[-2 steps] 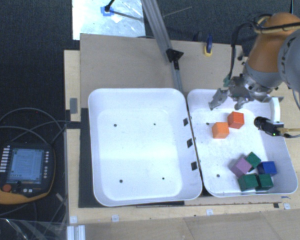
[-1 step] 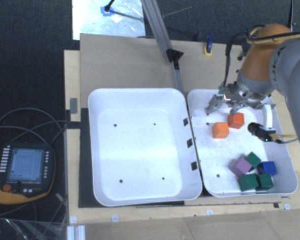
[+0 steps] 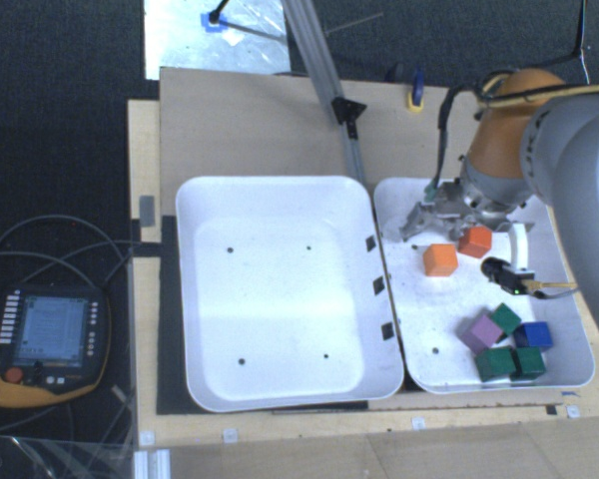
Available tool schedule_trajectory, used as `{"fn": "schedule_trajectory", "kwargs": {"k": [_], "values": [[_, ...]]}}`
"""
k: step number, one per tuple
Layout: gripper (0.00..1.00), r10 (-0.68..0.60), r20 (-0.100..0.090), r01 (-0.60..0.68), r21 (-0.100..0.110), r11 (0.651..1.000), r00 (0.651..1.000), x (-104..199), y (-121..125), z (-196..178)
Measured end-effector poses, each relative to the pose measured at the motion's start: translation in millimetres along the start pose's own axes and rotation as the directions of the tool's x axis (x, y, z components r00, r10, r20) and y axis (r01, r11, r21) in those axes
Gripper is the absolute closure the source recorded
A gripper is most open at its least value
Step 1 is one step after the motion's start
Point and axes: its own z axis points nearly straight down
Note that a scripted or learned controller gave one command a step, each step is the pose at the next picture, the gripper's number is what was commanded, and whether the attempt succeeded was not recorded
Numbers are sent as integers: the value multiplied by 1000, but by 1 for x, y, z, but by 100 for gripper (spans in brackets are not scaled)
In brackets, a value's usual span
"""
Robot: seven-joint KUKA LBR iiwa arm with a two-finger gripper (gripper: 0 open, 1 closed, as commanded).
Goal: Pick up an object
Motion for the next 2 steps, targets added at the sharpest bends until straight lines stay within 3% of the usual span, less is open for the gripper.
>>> {"fn": "schedule_trajectory", "kwargs": {"k": [1,2], "values": [[100,-2,0,2,-5,1000,1000,0,2,-14],[100,-2,1,2,-10,1000,1000,2,5,-79]]}}
